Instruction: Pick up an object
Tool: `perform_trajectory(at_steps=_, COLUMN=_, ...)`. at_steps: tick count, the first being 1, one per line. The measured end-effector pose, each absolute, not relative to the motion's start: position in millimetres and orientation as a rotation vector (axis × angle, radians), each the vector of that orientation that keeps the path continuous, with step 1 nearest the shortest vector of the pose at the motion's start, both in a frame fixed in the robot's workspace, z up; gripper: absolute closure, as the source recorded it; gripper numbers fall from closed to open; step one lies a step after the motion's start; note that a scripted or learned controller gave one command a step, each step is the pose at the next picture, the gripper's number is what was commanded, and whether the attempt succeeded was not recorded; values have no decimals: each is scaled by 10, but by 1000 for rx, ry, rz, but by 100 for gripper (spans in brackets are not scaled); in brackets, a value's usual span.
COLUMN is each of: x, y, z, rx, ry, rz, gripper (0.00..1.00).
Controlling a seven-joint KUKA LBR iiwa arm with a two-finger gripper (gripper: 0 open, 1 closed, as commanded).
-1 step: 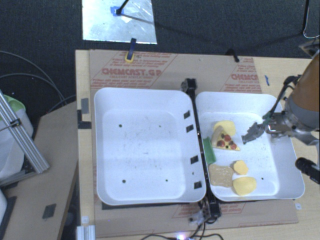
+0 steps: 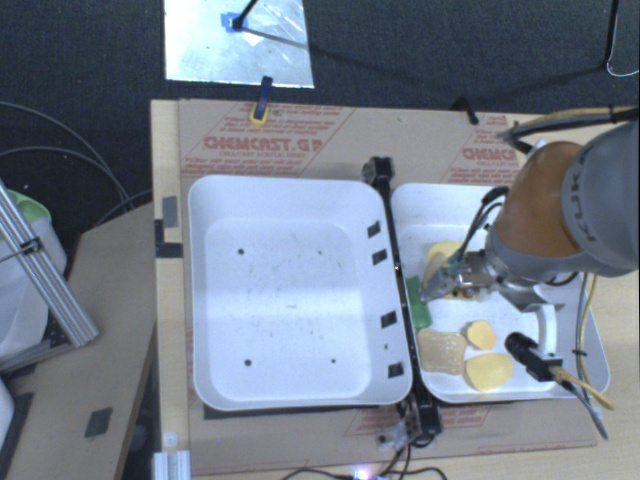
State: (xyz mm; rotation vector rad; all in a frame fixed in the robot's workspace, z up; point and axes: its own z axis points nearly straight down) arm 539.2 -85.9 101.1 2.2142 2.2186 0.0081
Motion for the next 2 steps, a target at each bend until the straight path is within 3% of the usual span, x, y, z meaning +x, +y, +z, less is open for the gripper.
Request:
perform_trajectory(at_steps=1, x=6080, y=-1181, z=850, rx=2212, ry=2221, rz=5, gripper=0)
perform_trajectory(at_steps=2, x=5805, y=-167, z=1912, rx=2203, ry=2234, rz=17, gripper=0)
